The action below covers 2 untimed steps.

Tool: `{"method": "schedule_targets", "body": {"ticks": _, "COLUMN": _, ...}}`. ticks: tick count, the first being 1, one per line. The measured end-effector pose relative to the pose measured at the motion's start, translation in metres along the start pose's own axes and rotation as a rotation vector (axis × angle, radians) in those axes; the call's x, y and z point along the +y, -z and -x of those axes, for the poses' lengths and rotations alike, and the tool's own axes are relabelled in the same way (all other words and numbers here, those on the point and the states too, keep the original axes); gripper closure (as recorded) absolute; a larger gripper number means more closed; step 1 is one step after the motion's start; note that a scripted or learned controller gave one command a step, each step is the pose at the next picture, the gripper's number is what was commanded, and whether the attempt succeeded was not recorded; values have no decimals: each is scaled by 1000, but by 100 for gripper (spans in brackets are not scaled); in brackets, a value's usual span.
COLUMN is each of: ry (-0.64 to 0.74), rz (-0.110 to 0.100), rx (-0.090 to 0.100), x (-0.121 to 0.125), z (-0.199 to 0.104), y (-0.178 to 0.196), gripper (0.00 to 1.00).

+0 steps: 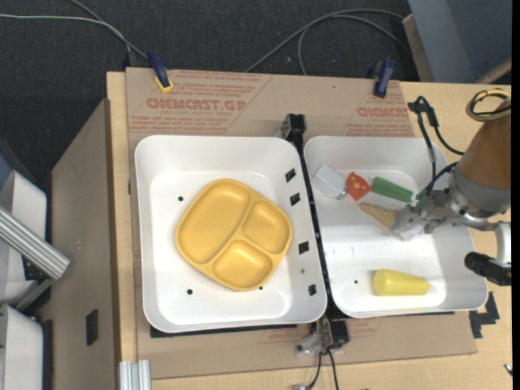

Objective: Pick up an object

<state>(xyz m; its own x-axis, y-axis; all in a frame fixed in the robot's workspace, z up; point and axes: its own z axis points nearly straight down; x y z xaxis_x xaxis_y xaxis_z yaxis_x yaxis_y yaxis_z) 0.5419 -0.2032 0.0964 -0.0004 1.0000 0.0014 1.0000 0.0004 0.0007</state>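
In the right bin, the tan cone-shaped piece lies just beside the hand, whose opening cannot be told from here, with a green piece and red piece crowding close, so a closing grip may nudge neighbours or slip off.
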Motion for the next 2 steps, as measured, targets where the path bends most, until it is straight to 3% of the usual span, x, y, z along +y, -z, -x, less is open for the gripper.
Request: {"method": "schedule_targets", "body": {"ticks": 2, "ry": 2, "rz": 7, "rx": -4, "x": 1, "z": -6, "y": 107, "gripper": 100}}
